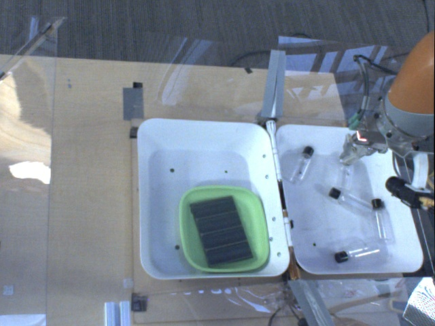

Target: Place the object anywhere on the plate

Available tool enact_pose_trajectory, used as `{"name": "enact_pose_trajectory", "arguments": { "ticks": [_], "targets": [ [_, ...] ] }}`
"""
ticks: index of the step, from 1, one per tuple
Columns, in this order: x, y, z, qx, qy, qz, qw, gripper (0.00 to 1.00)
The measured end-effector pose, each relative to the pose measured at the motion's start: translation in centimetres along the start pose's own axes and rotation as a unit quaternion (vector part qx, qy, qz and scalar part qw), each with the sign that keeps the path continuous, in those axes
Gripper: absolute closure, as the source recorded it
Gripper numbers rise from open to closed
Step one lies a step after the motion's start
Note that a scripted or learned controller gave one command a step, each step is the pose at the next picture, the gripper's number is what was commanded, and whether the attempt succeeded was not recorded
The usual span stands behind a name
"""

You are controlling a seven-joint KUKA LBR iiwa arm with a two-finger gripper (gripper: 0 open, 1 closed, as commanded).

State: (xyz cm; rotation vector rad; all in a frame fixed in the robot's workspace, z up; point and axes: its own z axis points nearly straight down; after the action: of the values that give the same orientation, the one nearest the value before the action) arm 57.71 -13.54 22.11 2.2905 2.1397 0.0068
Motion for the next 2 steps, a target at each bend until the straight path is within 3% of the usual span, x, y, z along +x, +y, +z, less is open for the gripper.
{"name": "enact_pose_trajectory", "arguments": {
  "ticks": [1,2],
  "targets": [
    [5.9,-5.2,-3.9,0.000,0.001,-0.012,0.9999,1.00],
    [13.0,-7.3,2.1,0.002,0.002,-0.079,0.9969,1.00]
  ]
}}
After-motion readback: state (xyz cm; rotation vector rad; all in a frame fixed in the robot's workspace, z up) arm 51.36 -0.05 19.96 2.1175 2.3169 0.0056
